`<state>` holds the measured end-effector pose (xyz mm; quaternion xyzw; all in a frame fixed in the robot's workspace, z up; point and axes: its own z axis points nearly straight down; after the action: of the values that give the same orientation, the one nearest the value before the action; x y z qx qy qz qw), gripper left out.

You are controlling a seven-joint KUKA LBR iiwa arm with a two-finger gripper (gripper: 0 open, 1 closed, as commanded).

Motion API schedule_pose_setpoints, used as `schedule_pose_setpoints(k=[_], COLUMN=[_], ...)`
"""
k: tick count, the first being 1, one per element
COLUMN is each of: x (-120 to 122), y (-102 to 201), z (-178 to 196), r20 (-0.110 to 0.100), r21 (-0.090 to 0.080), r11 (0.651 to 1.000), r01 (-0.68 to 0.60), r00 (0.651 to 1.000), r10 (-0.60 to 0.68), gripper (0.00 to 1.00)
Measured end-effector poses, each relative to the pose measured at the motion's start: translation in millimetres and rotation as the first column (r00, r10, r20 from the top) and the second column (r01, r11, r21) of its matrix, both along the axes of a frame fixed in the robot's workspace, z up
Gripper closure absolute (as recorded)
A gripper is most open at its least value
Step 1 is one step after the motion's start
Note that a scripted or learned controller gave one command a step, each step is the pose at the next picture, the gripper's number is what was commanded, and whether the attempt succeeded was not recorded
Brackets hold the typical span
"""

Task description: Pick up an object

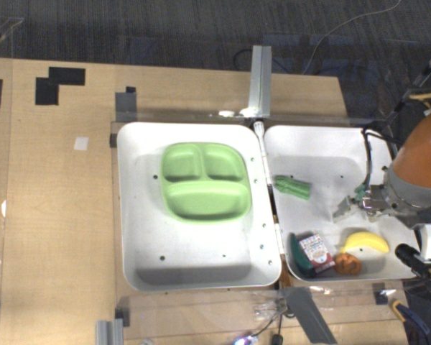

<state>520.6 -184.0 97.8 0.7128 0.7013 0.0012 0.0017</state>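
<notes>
The right bin (323, 149) holds several small items. A light green block (293, 187) lies near its left wall. A yellow banana (366, 244) rests near the front, with a brown-orange lump (348, 264) just left of it. A small printed red-and-white box (315, 249) leans on a dark green object (297, 253) at the front left corner. My gripper (348, 207) hangs over the right half of this bin, just above and behind the banana, on the grey wrist below the orange band (420, 157). Nothing is visibly held.
The left bin (136, 214) carries a green divided plate (204, 180). A metal post (261, 81) stands behind the seam between the bins. The wooden bench (50, 214) extends left, and a cable (370, 160) loops over the right bin's back corner.
</notes>
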Motion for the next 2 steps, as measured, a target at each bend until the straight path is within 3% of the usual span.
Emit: schedule_pose_setpoints(k=[1,2], x=[37.2,32.6], y=[35.9,81.1], z=[49.3,-1.3], r20=[0.002,0.000], r21=[0.000,0.000], r11=[1.000,0.976], r01=[-0.030,-0.219], r00=[1.000,0.976], r10=[0.030,0.219], gripper=[0.00,0.00])
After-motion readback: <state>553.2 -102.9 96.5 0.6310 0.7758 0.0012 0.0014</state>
